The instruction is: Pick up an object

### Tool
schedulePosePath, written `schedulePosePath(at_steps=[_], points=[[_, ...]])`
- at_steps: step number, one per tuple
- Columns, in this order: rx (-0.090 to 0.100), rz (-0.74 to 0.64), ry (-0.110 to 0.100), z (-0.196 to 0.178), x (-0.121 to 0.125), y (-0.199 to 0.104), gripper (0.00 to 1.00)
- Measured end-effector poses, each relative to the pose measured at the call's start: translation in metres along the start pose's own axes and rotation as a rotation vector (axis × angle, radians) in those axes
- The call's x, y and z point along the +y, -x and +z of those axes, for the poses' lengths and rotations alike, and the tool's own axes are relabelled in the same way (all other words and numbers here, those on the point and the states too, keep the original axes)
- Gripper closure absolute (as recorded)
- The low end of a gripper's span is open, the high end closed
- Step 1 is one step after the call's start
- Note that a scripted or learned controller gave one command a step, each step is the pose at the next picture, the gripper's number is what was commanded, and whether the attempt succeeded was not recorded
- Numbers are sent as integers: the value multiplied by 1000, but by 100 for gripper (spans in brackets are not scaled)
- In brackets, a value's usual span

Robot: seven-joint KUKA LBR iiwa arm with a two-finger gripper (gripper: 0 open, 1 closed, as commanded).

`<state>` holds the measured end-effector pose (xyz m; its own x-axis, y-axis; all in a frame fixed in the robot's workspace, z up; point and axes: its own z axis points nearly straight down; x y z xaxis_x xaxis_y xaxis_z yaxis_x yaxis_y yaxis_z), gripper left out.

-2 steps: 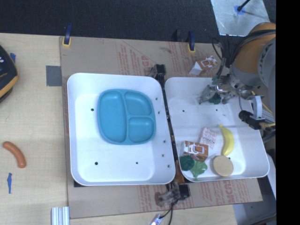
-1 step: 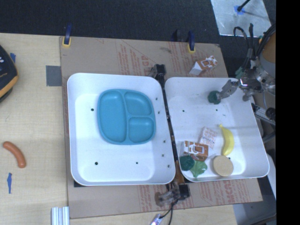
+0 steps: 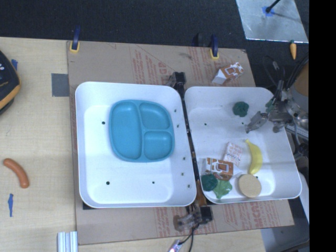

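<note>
Claw (image 3: pixel 257 121) spread apart, holding nothing; green ball (image 3: pixel 241 108) lies just beside its fingertips.

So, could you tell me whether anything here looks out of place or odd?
Two things lie outside the bins: a small carton tipped on the cardboard just beyond the right bin, and a sausage alone on the bench far left. The blue divided plate sits slightly askew in the left bin. Nothing looks spilled or damaged.

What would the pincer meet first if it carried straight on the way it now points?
The pincer points left across the right bin. Its line probably crosses bare bin floor, passing just below the dark green ball, and meets the bin's left wall first; height is unclear.
</note>
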<state>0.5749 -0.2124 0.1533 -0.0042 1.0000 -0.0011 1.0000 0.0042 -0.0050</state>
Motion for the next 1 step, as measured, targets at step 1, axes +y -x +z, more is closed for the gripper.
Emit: schedulePosePath(at_steps=[1], points=[[1,0,2,62,69,0,0]])
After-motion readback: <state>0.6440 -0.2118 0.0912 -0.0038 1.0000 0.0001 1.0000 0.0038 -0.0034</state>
